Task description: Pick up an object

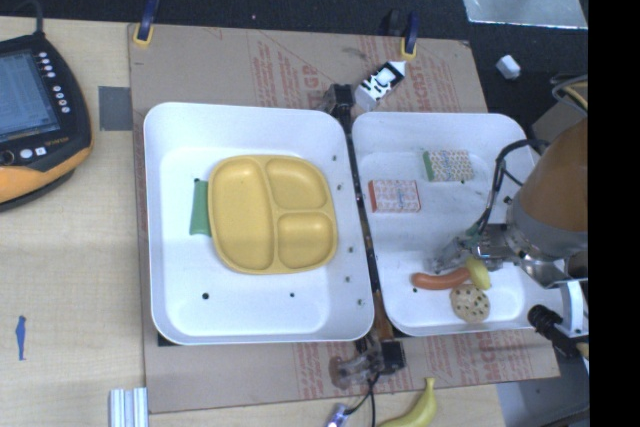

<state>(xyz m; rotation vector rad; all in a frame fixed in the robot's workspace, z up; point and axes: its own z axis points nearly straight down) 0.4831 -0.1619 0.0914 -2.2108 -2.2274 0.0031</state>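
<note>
In the right bin (pixel 400 140) lie an orange hot dog (pixel 440 280), a small yellow piece (pixel 479 273), a round speckled cookie (pixel 469 303), a pink-patterned card (pixel 394 196) and a green-edged dotted card (pixel 447 165). My gripper (pixel 470 250) hangs low at the bin's right side, just above the hot dog's right end and the yellow piece. Its fingers are dark and blurred against the bin. The arm's orange band (pixel 562 177) sits above it at the right edge.
The left bin (pixel 170 215) holds a yellow divided plate (pixel 272 212) lying over a green flat piece (pixel 199 207). A teach pendant (pixel 35 115) rests on the bench at the left. A yellow banana (pixel 418 407) lies below the bins on the cardboard.
</note>
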